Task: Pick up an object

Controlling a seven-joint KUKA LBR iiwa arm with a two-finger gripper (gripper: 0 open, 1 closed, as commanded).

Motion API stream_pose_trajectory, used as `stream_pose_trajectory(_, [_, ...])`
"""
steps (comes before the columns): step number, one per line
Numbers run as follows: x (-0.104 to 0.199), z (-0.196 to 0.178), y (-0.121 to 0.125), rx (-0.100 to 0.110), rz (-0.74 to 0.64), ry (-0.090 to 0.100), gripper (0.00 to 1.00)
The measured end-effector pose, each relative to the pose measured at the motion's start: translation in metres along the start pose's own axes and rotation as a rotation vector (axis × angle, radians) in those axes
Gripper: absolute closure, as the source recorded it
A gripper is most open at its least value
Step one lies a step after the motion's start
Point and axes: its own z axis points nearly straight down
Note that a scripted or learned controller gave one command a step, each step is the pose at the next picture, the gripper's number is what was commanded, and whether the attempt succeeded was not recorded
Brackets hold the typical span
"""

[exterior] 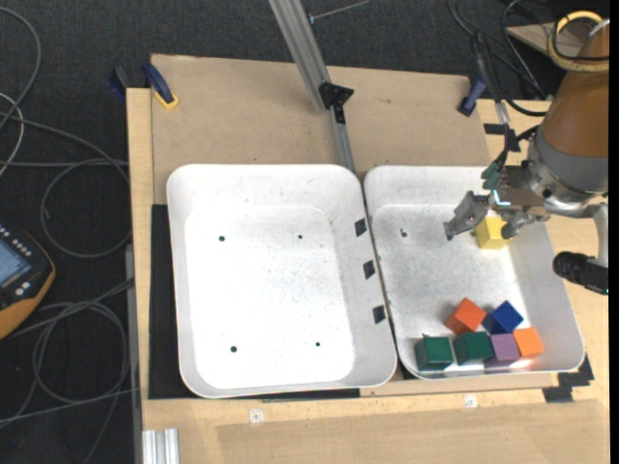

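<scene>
Gripper (491, 218) is seen low over the right bin (411, 278), near its far right part. Fingers are spread, and a yellow block (491, 233) sits between them; whether the pads are actually pressed on it cannot be told from this angle, and whether the block is lifted or resting on the bin floor is likewise unclear.

Yellow block: small cube, hard-edged, probably wood or plastic. It is judged light and stiff, not fragile. Flat parallel faces are offered, so a hold across two opposite sides, centred, is judged best; a grip on the corners is likely to be twisted out. A smooth painted surface is suspected, so some slip is to be allowed for.

Outward from there: a cluster of blocks is packed at the near right corner of the same bin, well apart from the yellow one. An orange block (468, 314), a blue block (505, 316), a second orange block (528, 340), a purple block (504, 347) and two green blocks (436, 351) are noted, touching or nearly so, with side faces poorly exposed.

Left bin (261, 278) lies alongside.
</scene>
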Motion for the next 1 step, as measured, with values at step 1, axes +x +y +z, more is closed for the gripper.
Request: stream_pose_trajectory(1, [-0.0002,-0.0015,0.0003,-0.004,0.001,-0.001,0.00])
